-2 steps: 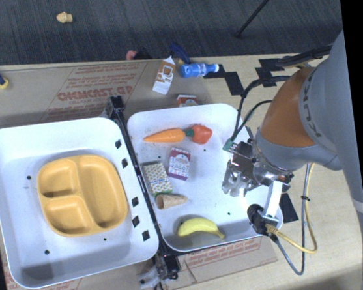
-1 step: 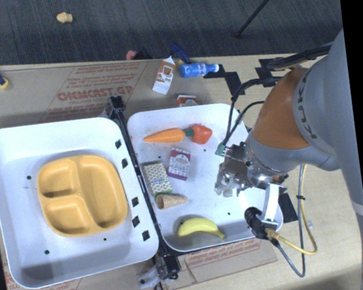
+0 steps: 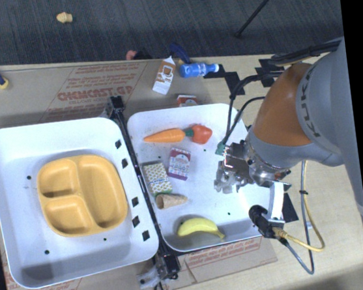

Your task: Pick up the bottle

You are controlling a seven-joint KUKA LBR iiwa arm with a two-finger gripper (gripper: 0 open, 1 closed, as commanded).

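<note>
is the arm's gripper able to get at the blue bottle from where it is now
Probably yes, but not directly. The blue bottle lies on the bench beyond the right bin's far rim, with nothing on top of it. The gripper is low inside that bin, so it would have to lift over the rim.

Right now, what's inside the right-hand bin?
The right bin holds a carrot, a tomato-like red piece, a small carton, a cracker, an ice cream cone and a banana. The gripper and arm cover its right side.

Small blue bottle (image 3: 196, 70) on its side behind the bins.
</note>
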